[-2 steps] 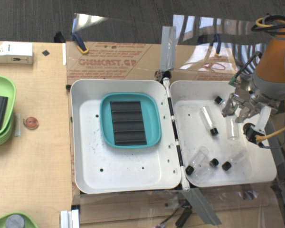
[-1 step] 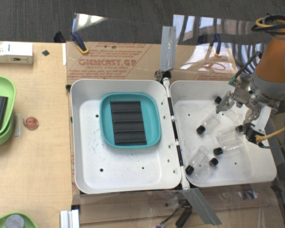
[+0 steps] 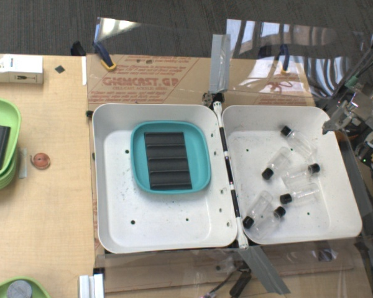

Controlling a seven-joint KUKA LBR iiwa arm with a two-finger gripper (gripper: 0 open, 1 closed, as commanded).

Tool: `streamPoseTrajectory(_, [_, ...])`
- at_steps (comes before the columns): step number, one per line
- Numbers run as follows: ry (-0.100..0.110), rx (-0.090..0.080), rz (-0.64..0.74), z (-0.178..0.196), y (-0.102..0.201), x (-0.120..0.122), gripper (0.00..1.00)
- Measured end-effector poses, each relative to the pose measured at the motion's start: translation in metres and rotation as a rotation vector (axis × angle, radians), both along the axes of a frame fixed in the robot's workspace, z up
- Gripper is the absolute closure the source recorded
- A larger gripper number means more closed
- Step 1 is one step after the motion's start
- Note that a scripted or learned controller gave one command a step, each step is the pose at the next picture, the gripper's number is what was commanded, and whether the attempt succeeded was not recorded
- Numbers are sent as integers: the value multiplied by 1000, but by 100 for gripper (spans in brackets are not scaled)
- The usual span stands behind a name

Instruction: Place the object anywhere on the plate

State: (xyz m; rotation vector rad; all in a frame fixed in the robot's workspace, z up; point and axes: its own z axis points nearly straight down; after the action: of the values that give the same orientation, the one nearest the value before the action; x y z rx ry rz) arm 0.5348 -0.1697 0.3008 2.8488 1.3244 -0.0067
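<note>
The camera view looked down on a wooden worktop (image 3: 50, 228) bearing two white bins side by side. The gripper (image 3: 336, 121) hung at the far right corner of the right bin (image 3: 351, 191), small and partly hidden among the arm's parts; whether it was apart or together could not be told, and nothing was seen held in it. Just below and to its left, six clear vials (image 3: 296, 141) with black caps lay scattered on their sides over that bin's floor, some nearly touching. Well away to the gripper's left, in the left bin (image 3: 112, 191), sat a teal plate (image 3: 138, 160) with a dark ridged insert, bearing no vial. The step in hand seemed to be picking one vial. It would go best by choosing the nearest one, which lay apart from the rest, and closing across its narrow body, since such smooth round plastic likely rolls or slips.
</note>
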Motion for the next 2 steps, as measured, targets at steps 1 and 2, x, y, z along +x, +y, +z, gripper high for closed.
streamPoseTrajectory(1, [1,1,38,117,-41,10,0])
streamPoseTrajectory(2, [1,0,-102,139,-45,-21,0])
